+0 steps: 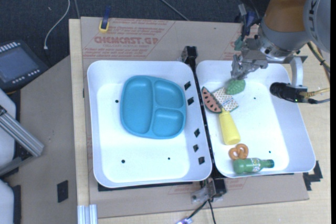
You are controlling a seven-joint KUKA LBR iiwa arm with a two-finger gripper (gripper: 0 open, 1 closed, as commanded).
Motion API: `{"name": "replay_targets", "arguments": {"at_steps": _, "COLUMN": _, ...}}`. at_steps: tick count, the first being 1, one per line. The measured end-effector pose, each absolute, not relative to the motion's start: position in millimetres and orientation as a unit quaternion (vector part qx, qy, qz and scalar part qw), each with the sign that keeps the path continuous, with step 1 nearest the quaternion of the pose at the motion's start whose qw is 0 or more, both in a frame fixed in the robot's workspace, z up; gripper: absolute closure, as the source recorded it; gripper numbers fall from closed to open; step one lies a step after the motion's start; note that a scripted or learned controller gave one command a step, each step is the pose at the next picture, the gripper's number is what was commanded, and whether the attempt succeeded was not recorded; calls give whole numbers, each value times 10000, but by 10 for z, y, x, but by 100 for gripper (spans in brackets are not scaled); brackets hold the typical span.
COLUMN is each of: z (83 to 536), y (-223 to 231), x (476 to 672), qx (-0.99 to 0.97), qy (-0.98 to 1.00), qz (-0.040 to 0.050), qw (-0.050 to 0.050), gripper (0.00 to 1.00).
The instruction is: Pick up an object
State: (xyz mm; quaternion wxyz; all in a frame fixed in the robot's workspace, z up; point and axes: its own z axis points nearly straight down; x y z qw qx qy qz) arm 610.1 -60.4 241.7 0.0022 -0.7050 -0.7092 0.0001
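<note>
Reaching in from the right, the grey arm's 2-finger gripper point(240, 72) hangs at the far end of the right-hand white bin point(294, 128), directly above a small green bumpy toy point(236, 86); from here I cannot tell whether it is released or clenched, or touching the toy. A slip looks likely: the toy lies against a speckled flat card point(227, 100), near the watermelon-slice toy point(211, 99) and yellow plastic bottle point(229, 128), so a closing grip could nudge neighbours or miss. The wrist hides the toy's far edge. The blue divided plate point(153, 106) sits well apart, left.
</note>
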Motion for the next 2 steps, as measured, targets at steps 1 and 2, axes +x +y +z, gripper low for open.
{"name": "replay_targets", "arguments": {"at_steps": 1, "z": 2421, "y": -103, "x": 6300, "qx": -7052, "qy": -7090, "qz": -13, "qw": -7, "gripper": 100}}
{"name": "replay_targets", "arguments": {"at_steps": 2, "z": 2437, "y": 383, "x": 6413, "qx": -7050, "qy": -7092, "qz": -16, "qw": 0, "gripper": 100}}
